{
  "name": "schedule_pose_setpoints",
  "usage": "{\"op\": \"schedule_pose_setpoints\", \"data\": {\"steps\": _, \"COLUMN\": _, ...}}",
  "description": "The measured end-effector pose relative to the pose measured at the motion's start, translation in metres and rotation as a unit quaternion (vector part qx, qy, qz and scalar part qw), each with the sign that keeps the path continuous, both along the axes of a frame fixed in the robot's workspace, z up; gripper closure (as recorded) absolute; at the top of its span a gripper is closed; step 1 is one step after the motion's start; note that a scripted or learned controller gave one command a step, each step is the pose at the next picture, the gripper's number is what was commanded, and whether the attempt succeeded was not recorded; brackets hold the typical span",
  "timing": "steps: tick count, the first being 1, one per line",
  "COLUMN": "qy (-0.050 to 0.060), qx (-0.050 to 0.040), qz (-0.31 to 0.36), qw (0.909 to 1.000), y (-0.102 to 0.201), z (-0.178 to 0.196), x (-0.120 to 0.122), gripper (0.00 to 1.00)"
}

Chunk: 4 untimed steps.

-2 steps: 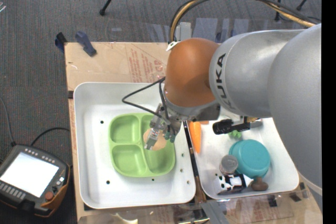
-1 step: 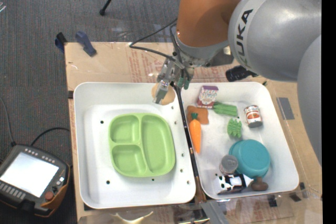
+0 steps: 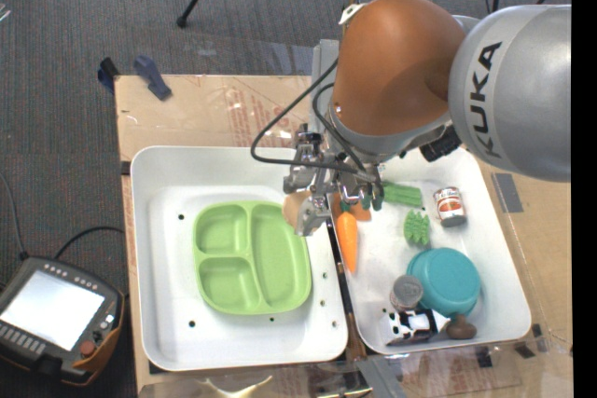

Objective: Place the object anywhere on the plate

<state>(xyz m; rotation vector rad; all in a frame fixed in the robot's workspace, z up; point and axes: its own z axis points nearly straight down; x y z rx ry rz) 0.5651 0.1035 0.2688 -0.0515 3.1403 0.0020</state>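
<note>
Two shallow white bins sit side by side on the bench. The left bin (image 3: pixel 159 200) contains a green divided plate (image 3: pixel 250 258) with three compartments, lying flat near the bin's centre. The gripper (image 3: pixel 312 200) hangs over the inner edge of the left bin, just beside the plate's upper right corner. A small tan object (image 3: pixel 297 212) sits at the fingertips, at the plate's rim; whether it is actually clamped between them cannot be told, nor can the state of the fingers.

The right bin (image 3: pixel 499 266) holds an orange carrot (image 3: pixel 347 240) lying along its left wall, a green ridged piece (image 3: pixel 416 226), a green bar (image 3: pixel 403 195), a small red-labelled can (image 3: pixel 450 205), a teal bowl (image 3: pixel 446 281), a grey-lidded can (image 3: pixel 407 293), a black-and-white toy (image 3: pixel 412 323) and a brown lump (image 3: pixel 460 327).
</note>
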Motion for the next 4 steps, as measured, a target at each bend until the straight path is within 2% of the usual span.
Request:
{"op": "schedule_pose_setpoints", "data": {"steps": 1, "qy": -0.002, "qx": 0.0002, "qz": 0.115, "qw": 0.9934, "y": 0.013, "z": 0.061, "x": -0.033, "gripper": 1.00}}
{"op": "schedule_pose_setpoints", "data": {"steps": 2, "qy": -0.005, "qx": 0.0012, "qz": 0.121, "qw": 0.9926, "y": 0.066, "z": 0.134, "x": -0.081, "gripper": 1.00}}
{"op": "schedule_pose_setpoints", "data": {"steps": 3, "qy": -0.001, "qx": -0.0004, "qz": 0.195, "qw": 0.9809, "y": -0.009, "z": 0.157, "x": -0.071, "gripper": 1.00}}
{"op": "schedule_pose_setpoints", "data": {"steps": 4, "qy": 0.002, "qx": 0.0003, "qz": 0.253, "qw": 0.9674, "y": 0.023, "z": 0.095, "x": -0.079, "gripper": 1.00}}
